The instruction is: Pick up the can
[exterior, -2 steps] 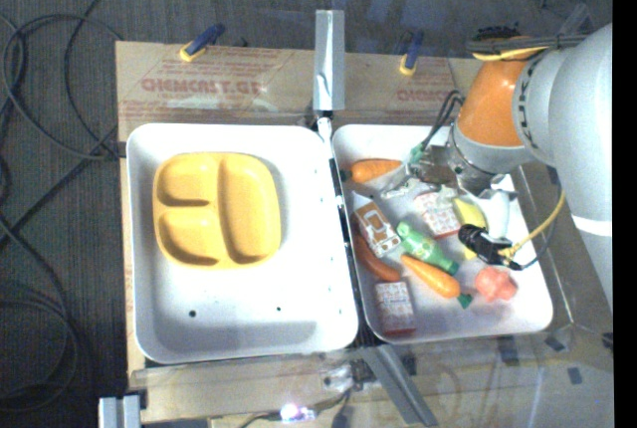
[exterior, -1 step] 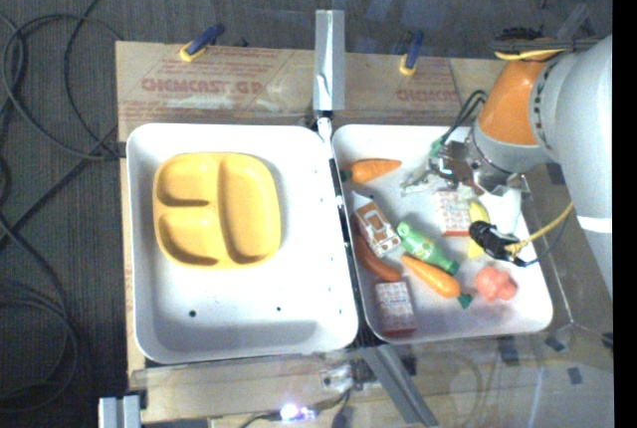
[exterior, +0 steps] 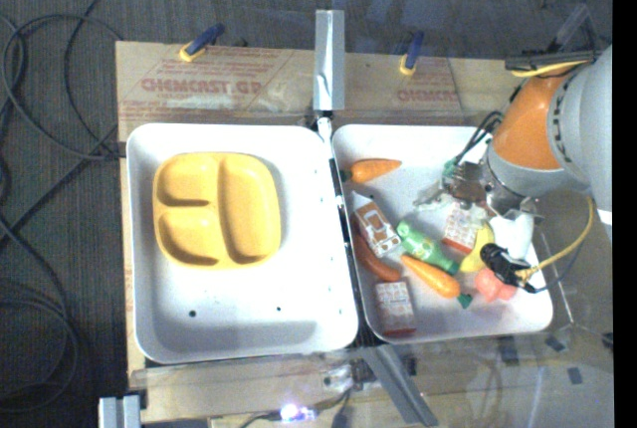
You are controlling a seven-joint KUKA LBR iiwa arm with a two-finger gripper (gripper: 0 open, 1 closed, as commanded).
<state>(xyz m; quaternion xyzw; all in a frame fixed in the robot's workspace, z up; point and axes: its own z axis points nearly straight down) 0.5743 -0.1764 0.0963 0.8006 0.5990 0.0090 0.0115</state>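
Arm over the right bin, the can lying among toy food.

The gripper [exterior: 466, 185] hangs at the right bin's [exterior: 518, 321] two o'clock area, under the grey arm's orange band [exterior: 528, 132]; how it is set cannot be told from this slanted view, and nothing visibly sits in it. What looks like the can [exterior: 460, 229] (reddish label, small and blurred) lies just below the gripper, toward five o'clock of the bin's centre, beside a green item [exterior: 426, 248] and a carrot [exterior: 431, 275]. A second carrot [exterior: 375, 169] lies at the bin's eleven o'clock, a small carton [exterior: 375, 228] at nine, a red box [exterior: 394, 302] at seven. The left bin [exterior: 159, 331] carries a yellow divided tray [exterior: 217, 208]. Both bins rest on the tabletop [exterior: 219, 83], blue clamps [exterior: 201, 41] at its twelve o'clock edge.
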